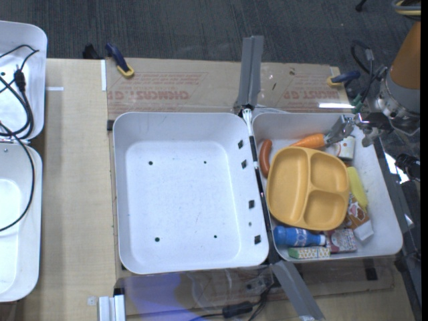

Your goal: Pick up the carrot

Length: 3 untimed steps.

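The left bin (180, 192) is the biggest thing under me, and I have no work there. All the things are in the right bin (386, 209), and they lie close together. A yellow divided plate (309, 187) takes the middle of it. A red sausage (265, 157) lies along the plate's left side, a yellow piece, maybe a banana (356, 186), is on its right, and a blue bottle (299, 237) lies with some small packets near the front wall.

The carrot (309, 141) lies at the back of this bin, just behind the rim of the plate, with its thick end toward my claw (340, 131). My claw is at this end, low and very near. If it is open or closed, and if it has the carrot, I cannot tell from here.

I think the danger is the tight place. The carrot is smooth and tapered, so a grip at the end only can slip off. Also I may catch the plate rim and drag the plate, or push the carrot against the back wall.
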Tool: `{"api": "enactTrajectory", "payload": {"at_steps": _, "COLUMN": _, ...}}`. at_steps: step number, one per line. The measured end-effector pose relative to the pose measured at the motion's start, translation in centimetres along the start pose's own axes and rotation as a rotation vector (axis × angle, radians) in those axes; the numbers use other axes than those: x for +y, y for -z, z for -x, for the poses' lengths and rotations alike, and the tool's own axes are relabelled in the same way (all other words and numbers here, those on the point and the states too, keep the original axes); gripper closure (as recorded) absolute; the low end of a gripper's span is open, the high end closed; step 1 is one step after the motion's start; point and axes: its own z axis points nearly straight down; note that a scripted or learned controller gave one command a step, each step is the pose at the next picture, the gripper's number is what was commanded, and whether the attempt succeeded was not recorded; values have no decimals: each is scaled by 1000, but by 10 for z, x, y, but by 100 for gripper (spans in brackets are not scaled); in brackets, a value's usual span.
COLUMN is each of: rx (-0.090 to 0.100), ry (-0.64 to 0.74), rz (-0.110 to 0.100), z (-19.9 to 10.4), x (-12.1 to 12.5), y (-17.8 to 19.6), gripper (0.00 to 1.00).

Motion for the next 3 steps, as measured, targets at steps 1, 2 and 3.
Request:
{"api": "enactTrajectory", "payload": {"at_steps": 1, "rx": -1, "ry": 139, "rz": 9, "z": -5, "x": 31, "y": -149, "gripper": 0}}
{"api": "enactTrajectory", "payload": {"at_steps": 2, "rx": -6, "ry": 137, "rz": 14, "z": -2, "x": 32, "y": -135, "gripper": 100}}
{"api": "enactTrajectory", "payload": {"at_steps": 3, "rx": -9, "ry": 644, "rz": 6, "z": -73, "x": 29, "y": -21, "gripper": 100}}
